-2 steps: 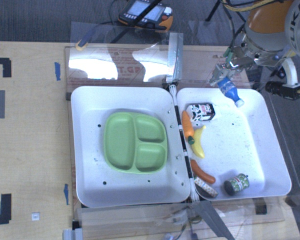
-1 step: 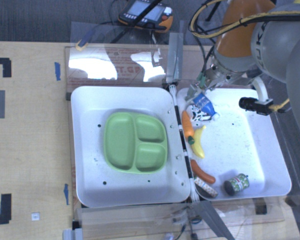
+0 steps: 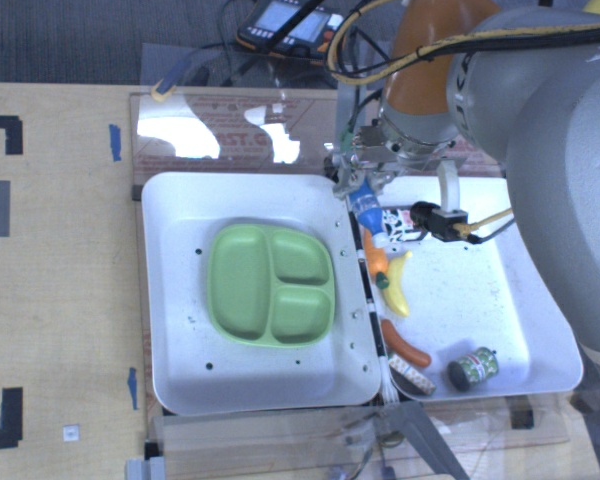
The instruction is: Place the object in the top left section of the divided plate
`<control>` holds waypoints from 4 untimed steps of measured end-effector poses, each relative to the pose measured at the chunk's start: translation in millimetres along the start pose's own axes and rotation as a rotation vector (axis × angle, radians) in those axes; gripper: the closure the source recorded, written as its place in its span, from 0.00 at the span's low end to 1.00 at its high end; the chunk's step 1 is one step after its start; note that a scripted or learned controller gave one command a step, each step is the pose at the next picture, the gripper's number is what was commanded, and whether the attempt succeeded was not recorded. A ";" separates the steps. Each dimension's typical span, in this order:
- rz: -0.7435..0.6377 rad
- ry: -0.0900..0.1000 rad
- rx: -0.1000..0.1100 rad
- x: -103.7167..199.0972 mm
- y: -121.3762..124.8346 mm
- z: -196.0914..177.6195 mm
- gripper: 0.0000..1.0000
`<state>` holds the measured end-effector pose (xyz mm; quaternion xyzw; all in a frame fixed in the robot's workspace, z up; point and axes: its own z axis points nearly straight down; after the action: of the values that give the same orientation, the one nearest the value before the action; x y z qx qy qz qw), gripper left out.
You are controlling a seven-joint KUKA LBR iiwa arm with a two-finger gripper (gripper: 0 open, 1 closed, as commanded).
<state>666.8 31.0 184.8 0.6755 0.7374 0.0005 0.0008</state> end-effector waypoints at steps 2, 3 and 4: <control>0.200 0.001 0.003 39.2 -26.4 0.6 1.00; 0.221 0.000 0.001 -15.4 -4.3 -31.1 1.00; 0.180 0.000 0.004 -58.0 -5.4 0.2 1.00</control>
<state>666.5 -27.3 184.7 0.7389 0.6738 -0.0008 -0.0005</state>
